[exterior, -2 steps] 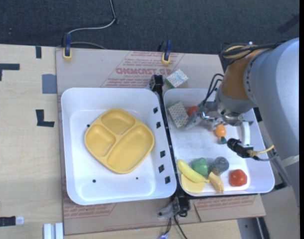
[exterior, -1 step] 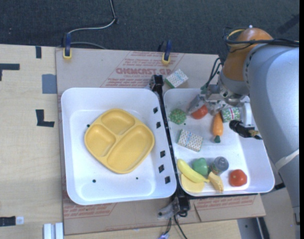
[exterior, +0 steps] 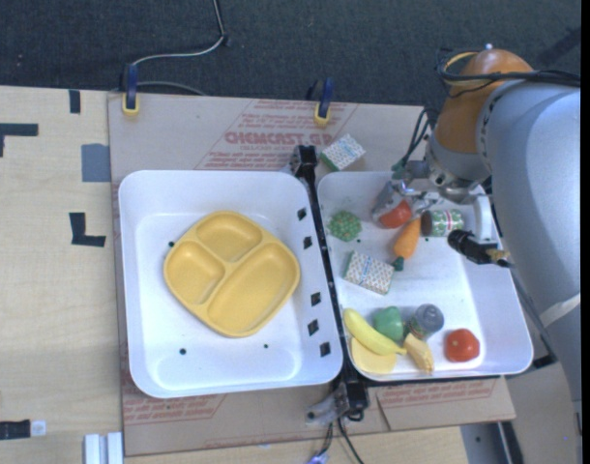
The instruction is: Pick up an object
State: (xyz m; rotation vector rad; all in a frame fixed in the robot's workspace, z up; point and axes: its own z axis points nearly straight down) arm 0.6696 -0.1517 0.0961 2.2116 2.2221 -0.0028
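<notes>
My gripper [exterior: 399, 201] reaches down into the upper part of the right bin [exterior: 488, 298], hanging from the grey arm with its orange band [exterior: 474, 95]. Its fingers stand apart, directly over a small red pepper [exterior: 397, 217] that shows just below them. I see nothing held between them. Close by lie an orange carrot [exterior: 406, 242], a green-and-white bottle [exterior: 440, 223] and a green broccoli piece [exterior: 345, 226]. Nearer the front of the bin are a patterned sponge [exterior: 369, 272], a banana [exterior: 366, 331], a green pepper [exterior: 389, 322], a grey lump [exterior: 429, 317] and a red tomato [exterior: 460, 345].
The left bin [exterior: 150, 288] holds a yellow divided plate [exterior: 232, 272]. A black divider with clips [exterior: 314, 259] runs between the bins. A second patterned square [exterior: 343, 151] lies on the cardboard behind the right bin. The arm's grey body [exterior: 546, 191] covers the right bin's far side.
</notes>
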